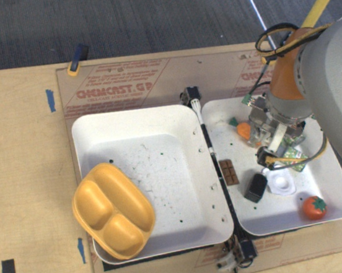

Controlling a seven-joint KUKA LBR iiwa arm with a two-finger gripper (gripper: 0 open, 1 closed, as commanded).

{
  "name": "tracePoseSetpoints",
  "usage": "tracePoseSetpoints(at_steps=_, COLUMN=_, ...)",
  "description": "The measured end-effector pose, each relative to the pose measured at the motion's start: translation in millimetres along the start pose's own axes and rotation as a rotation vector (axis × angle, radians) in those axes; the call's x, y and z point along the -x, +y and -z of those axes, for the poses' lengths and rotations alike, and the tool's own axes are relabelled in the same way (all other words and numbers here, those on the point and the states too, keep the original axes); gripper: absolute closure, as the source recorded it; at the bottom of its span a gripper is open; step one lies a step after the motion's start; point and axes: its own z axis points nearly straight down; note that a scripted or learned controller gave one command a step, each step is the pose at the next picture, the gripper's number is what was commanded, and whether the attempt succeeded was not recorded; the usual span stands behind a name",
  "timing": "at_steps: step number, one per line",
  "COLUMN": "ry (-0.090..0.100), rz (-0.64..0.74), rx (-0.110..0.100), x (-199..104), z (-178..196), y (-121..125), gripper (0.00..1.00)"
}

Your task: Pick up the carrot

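On the left of the frame the tabletop (pixel 21 183) shows bare brown board with black tape marks. The left bin (pixel 138 121) carries a yellow divided tray (pixel 113 210) with three hollows, overhanging its lower left corner; the bin floor beside it is speckled with dark crumbs. Just right of the divider, in the right bin (pixel 341 194), lies a brown chocolate bar (pixel 228 171), and below it to the right a small black block (pixel 256 187) touching a white round piece (pixel 281 184). The carrot (pixel 244 130) sits in the upper part of the right bin: a short orange stub, rounded, with a small green bit (pixel 234 121) just above it to the left. The gripper (pixel 270 141) hangs just beside the carrot on its right, partly over it; whether the fingers are apart or together cannot be told. A red tomato (pixel 314 207) with a green top rests near the bin's lower right corner.
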Motion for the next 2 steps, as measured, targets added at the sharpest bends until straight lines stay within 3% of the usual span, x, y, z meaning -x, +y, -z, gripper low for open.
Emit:
tracePoseSetpoints(at_steps=1, ry=0.0, rz=0.0, rx=-0.001, x=-0.1, z=-0.2, y=-0.2, gripper=0.0)
tracePoseSetpoints(at_steps=2, ry=-0.006, rz=-0.01, rx=-0.017, x=5.0, z=-11.6, y=23.4, gripper=0.0)
